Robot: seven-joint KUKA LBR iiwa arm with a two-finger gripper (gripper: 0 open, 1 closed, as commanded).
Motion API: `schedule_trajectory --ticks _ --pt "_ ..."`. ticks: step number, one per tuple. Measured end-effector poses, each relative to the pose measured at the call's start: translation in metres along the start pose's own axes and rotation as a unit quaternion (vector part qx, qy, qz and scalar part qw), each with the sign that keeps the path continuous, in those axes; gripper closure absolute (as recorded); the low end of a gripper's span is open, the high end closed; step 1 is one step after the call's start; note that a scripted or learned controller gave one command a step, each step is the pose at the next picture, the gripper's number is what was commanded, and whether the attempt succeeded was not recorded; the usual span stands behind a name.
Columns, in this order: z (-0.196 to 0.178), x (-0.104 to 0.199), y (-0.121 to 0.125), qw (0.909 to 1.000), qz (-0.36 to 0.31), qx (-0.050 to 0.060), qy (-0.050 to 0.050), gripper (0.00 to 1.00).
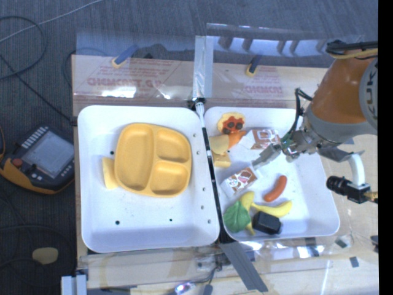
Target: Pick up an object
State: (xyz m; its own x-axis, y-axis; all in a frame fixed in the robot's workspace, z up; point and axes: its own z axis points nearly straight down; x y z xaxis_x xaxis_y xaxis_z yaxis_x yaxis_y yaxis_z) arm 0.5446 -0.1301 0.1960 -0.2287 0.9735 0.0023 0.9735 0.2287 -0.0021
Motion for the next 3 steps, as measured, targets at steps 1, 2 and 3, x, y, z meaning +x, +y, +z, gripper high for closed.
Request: schedule_trajectory --ticks 1,2,3 --pt "0.075 -0.015 -0.009 0.9998 -0.012 -0.017 -0.007 0.00" --pt "0.085 0.010 -0.035 0.9989 0.019 -0.038 -0.020 0.00" --pt "0.086 -0.100 0.032 0.9994 -0.020 -0.025 -0.009 0.00"
